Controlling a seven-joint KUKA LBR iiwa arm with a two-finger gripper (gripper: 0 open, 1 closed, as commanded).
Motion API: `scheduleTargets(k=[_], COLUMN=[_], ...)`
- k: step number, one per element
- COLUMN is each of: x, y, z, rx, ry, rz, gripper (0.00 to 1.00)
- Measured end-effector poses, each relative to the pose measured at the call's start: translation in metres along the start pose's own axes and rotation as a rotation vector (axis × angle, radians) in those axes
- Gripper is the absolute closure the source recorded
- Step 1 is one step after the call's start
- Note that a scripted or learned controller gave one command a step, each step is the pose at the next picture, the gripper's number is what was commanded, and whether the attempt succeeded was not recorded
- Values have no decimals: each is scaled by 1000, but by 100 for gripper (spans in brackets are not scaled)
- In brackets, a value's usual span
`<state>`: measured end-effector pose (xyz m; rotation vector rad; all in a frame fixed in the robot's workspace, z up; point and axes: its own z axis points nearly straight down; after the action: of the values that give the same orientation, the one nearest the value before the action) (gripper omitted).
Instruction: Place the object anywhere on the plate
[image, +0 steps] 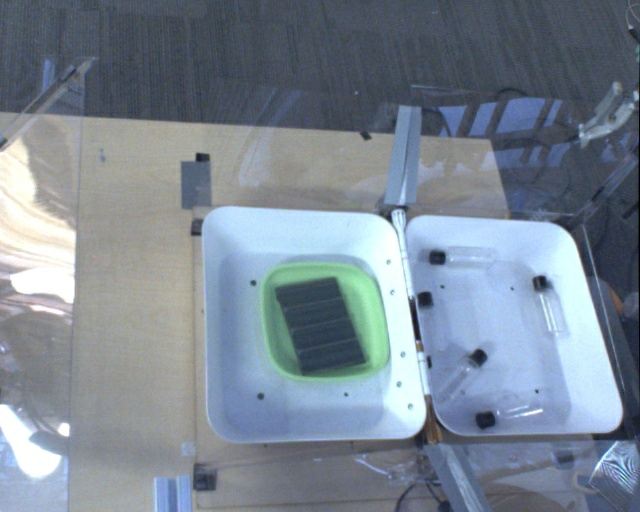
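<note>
camera view: the table (130, 300) is carrying two shallow white bins side by side. the left bin (230, 400) is holding a green plate (272, 330), and a dark ribbed block (320, 325) is already lying on that plate, well inside its rim and tilted slightly against the bin walls. the right bin (590, 380) is holding several clear vials with black caps, among them one near the back wall (465, 257), one by the right wall (548, 305) and one near the centre (462, 368); all are lying flat and apart from each other.

progress: which thing is the task's object cannot be told. if it is the block, the placement is appearing done; if a vial, pickup and transfer are remaining.

pincer: its state cannot be told.

clearance: the plate is sitting close to the divider between the bins, leaving open floor on its left and front sides.
</note>
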<state>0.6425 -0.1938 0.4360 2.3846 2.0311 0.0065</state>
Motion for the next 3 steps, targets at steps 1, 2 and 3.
scheduleTargets(k=[1, 2, 3], x=[-13, -1, 4], y=[-74, -7, 27], z=[-1, 0, -1], rx=[3, 0, -1], ry=[1, 0, 0], rz=[137, 160, 139], gripper=[0, 0, 0])
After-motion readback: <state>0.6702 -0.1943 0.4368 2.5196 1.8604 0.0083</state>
